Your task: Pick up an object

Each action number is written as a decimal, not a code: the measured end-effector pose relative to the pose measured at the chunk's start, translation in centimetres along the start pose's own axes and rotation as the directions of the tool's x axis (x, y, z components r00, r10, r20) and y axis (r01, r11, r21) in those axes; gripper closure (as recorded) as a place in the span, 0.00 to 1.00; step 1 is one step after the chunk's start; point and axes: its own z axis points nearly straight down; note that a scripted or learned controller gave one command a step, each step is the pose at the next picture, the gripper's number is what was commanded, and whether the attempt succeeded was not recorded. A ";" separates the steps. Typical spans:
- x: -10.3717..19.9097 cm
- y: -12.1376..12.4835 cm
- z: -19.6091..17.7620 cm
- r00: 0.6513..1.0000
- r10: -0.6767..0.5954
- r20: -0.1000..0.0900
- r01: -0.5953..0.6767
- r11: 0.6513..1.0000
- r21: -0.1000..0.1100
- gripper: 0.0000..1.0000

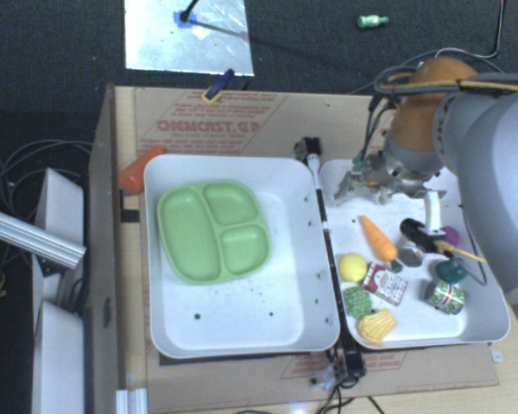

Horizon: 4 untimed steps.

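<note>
Right now I see my arm (466, 119) reaching in from the right, its gripper (373, 179) low over the far end of the right bin (492, 322). Whether anything is clamped there, I cannot tell. The candidates for picking lie nearer me in that bin: an orange carrot (379, 238), a yellow lemon (353, 267), a red-and-white packet (386, 284) just beside it, a green leafy piece (356, 301), a yellow corn cob (376, 325), a small can (446, 297) and a purple piece (450, 235). The left bin (242, 326) holds a green divided tray (213, 230).
</note>
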 end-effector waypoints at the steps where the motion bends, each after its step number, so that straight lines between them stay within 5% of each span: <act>1: -0.8 -4.9 0.1 1.000 0.003 0.001 -0.003 1.000 0.004 0.00; 2: -1.3 0.0 0.1 1.000 0.000 0.001 0.000 1.000 0.001 0.00; 3: -3.5 -6.8 0.1 1.000 0.004 0.001 -0.004 1.000 0.004 0.00; 4: -3.4 -6.6 -1.1 1.000 0.002 0.001 -0.002 1.000 -0.002 1.00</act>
